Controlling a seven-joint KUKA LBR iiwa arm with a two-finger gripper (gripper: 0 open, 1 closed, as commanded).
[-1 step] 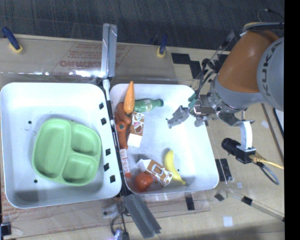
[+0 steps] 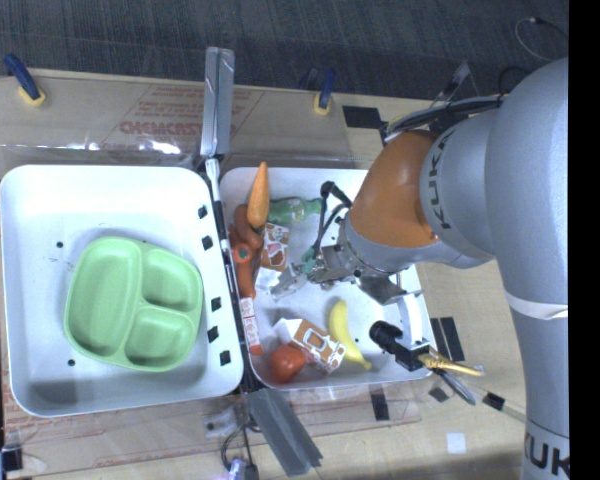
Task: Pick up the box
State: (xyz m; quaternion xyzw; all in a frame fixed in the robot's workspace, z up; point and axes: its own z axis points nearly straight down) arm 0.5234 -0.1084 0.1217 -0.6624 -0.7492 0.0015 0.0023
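KUKA lettering is running down the grey arm [image 2: 510, 168] beside its orange band. Red print on the sheet [image 2: 165, 118] behind the left bin [image 2: 30, 218] is too faint to read. The box [image 2: 318, 346], white with orange-brown print and no legible text, is lying tilted by the near edge of the right bin [image 2: 235, 183], between the tomato [image 2: 288, 364] and the banana [image 2: 342, 334], touching the banana. The gripper [image 2: 315, 268] is hanging over the bin's middle, apart from the box — open or closed, cannot tell. A carrot [image 2: 258, 196] is lying at the far left corner, with a printed packet [image 2: 273, 248] just below it. A green divided plate [image 2: 135, 303] is sitting in the left bin. The arm is covering the right bin's right side.
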